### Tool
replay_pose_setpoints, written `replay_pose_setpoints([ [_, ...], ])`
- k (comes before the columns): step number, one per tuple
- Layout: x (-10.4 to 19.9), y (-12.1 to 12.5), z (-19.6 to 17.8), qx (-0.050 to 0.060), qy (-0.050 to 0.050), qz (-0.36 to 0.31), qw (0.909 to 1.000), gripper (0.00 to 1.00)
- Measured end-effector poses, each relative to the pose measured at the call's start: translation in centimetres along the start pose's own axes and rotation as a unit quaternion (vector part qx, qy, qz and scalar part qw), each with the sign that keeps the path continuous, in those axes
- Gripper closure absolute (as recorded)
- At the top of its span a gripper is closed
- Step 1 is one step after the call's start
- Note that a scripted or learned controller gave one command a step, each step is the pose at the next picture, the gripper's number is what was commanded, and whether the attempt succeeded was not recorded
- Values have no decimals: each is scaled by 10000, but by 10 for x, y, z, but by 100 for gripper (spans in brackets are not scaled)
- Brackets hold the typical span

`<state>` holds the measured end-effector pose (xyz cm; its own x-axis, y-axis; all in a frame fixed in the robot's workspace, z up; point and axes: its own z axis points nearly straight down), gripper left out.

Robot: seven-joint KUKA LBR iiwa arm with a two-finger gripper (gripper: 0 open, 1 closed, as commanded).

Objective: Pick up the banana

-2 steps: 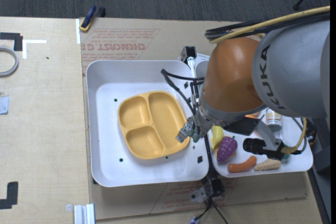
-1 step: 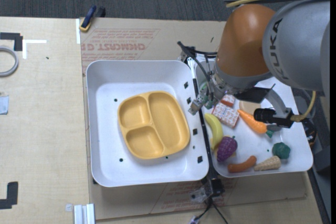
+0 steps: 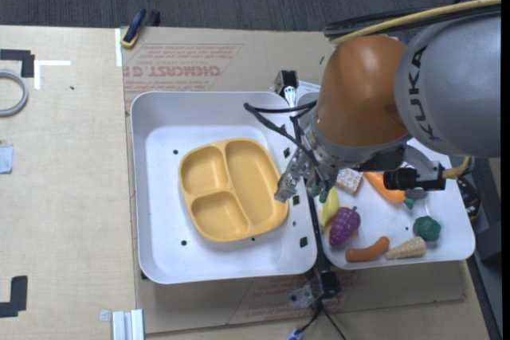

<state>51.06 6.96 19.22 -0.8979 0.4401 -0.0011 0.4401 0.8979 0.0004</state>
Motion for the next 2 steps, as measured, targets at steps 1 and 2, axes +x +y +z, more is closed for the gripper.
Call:
replay_pose_setpoints([
  [1,-85,7,0,-5,-13,-1566,9877,100],
  [2,-31,49,100,-5,-2,-2686,9632,100],
])
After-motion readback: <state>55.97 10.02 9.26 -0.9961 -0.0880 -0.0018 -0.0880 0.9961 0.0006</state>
